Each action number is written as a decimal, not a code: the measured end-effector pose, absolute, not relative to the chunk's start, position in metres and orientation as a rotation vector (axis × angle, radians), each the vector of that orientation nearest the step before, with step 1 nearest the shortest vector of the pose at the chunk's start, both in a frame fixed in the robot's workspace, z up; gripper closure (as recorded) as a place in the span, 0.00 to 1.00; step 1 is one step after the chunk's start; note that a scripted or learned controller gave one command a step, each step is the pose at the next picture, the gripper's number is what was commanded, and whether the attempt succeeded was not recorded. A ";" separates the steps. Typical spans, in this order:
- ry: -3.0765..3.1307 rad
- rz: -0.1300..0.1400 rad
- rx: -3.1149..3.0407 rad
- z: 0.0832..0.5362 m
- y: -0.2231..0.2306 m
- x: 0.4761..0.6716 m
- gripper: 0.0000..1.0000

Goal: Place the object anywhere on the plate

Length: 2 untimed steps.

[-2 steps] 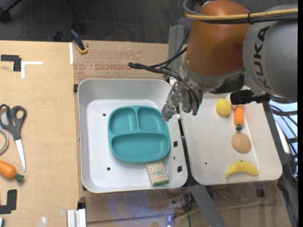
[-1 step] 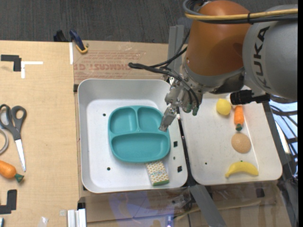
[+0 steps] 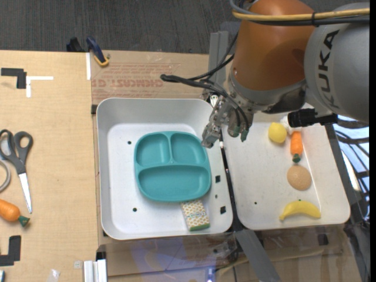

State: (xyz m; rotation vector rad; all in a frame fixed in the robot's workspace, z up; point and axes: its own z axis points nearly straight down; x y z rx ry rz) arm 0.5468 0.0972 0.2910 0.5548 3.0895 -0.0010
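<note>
The grey arm with its big orange band [image 3: 276,40] reaches in from the right and bends down over the seam between the two shallow white bins. Its two-finger gripper [image 3: 220,131] hangs low near the top right corner of the teal three-compartment plastic plate [image 3: 172,166], just above the left bin's right wall; whether it is open or closed, I cannot tell, and nothing is visibly caught in it. The plate sits flat in the middle of the left white bin [image 3: 111,157]. Touching the plate's lower right edge is a small flat green-and-cream packet [image 3: 195,216], lying on the bin floor.

Over in the right white bin [image 3: 258,198]: a yellow lemon [image 3: 277,133] near the top, a small orange carrot [image 3: 296,145] just beside it, a tan egg [image 3: 299,178] below, and a yellow banana [image 3: 300,211] nearest the front edge.
</note>
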 end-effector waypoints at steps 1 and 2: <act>3.090 -0.001 0.555 0.291 0.097 0.547 0.00; 3.088 -0.001 0.555 0.300 0.097 0.548 1.00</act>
